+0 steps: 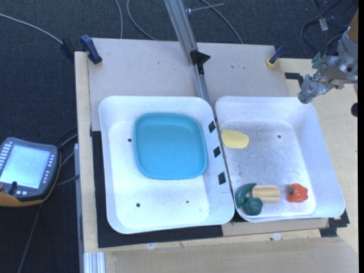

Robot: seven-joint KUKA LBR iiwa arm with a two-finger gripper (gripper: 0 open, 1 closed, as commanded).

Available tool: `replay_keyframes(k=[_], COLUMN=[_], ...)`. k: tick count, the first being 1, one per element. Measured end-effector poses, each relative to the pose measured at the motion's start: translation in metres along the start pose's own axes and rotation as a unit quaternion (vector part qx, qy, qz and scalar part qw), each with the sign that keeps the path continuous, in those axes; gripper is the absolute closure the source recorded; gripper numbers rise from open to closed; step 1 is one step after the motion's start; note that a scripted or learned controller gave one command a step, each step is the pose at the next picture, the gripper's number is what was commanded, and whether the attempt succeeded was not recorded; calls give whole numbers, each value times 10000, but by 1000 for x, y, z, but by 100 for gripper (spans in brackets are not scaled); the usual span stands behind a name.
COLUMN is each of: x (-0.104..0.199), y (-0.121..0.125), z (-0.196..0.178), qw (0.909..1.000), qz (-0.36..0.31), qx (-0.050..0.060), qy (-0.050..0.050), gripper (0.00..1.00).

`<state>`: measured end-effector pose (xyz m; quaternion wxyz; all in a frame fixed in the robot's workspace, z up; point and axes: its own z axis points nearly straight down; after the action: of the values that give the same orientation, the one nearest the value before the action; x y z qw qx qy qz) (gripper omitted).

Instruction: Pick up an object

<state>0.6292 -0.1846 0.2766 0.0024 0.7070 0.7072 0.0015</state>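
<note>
Over right bin's far corner: gripper (pixel 305 95) hovers, jaws' state unclear.
Right bin (pixel 318 147): yellow piece (pixel 235 139), red pepper (pixel 296 193).

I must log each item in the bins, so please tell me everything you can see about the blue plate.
The blue plate is a light blue, square dish with rounded corners and a shallow raised rim, and it looks like smooth plastic. It lies flat and upright in the left bin, toward that bin's far side, turned slightly against the bin's edges. Nothing lies on it and nothing touches it besides the bin floor. The gripper is far away, over the right bin's far corner.
</note>
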Motion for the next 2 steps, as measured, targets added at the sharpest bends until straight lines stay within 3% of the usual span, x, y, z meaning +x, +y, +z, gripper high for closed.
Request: replay_keyframes(k=[2], x=[111], y=[-8], z=[17], qw=[10000], qz=[-21], qx=[32], qy=[12], gripper=[100])
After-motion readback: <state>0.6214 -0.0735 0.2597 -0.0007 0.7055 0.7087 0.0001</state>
